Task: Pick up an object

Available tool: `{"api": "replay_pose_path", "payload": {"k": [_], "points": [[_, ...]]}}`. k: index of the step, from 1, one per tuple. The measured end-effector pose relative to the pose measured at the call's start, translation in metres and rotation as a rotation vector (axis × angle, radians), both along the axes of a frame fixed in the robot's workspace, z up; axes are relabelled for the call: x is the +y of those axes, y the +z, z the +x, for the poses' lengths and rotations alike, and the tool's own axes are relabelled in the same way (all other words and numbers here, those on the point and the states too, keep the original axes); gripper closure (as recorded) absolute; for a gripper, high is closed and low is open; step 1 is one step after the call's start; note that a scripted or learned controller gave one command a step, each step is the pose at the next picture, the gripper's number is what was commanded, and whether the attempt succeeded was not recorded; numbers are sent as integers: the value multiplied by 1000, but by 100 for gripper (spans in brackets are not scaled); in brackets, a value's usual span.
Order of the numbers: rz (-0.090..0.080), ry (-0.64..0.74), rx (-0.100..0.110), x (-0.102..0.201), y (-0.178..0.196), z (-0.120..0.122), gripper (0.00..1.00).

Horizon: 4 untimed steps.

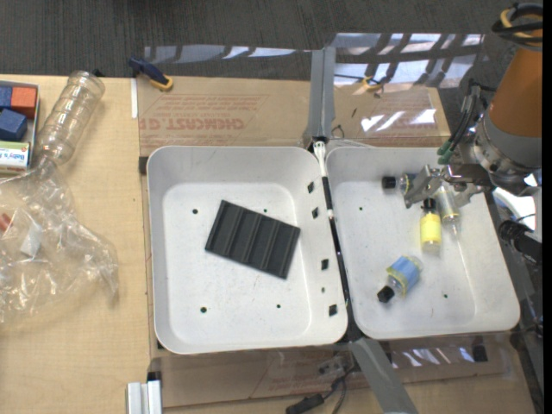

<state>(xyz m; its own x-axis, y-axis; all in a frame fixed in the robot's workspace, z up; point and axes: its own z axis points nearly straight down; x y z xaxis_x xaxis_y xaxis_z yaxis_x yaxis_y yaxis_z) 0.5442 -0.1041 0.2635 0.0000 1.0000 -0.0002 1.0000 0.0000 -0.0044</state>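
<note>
Two white bins are seen from above, side by side on a cardboard-covered bench. Nearest the camera is the front rim of the left bin (pixel 250 345), and in that bin a dark ribbed slab (pixel 253 239) lies flat, its long axis running from upper left to lower right.

Within the right bin (pixel 431 328), a small blue and yellow object with a black cap (pixel 400 278) lies toward the front, its long axis slanted, cap end pointing to the lower left. Behind it, a yellow tube (pixel 430 230) lies roughly upright in the picture, its long axis running front to back. A small black piece (pixel 389 182) sits near the bin's back left part.

The gripper (pixel 436 190) is seen over the back of the right bin, just above the tube's far end; the upper part of the tube is covered by metal parts there. Whether the fingers are wide or narrow cannot be told, as they blur into the pale clutter. The arm (pixel 517 93), grey with an orange band, is cut off by the right edge.

Left of the bins, on pale wood, a clear plastic bottle (pixel 65 119) lies tilted, beside crumpled clear wrap (pixel 43 240) and a box of blue and orange blocks (pixel 15 119) cut off by the left edge. A yellow and blue clamp (pixel 152 74) is fixed at the back edge of the cardboard.
</note>
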Motion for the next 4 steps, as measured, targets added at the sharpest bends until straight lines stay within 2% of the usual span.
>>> {"api": "replay_pose_path", "payload": {"k": [1, 2, 3, 4], "points": [[1, 27, 1, 6, -139, -14, 0], [1, 32, -1, -70, -173, -61, 0], [0, 62, -5, -88, -172, 27, 0], [-2, -73, -5, -82, -55, 68, 0]]}}
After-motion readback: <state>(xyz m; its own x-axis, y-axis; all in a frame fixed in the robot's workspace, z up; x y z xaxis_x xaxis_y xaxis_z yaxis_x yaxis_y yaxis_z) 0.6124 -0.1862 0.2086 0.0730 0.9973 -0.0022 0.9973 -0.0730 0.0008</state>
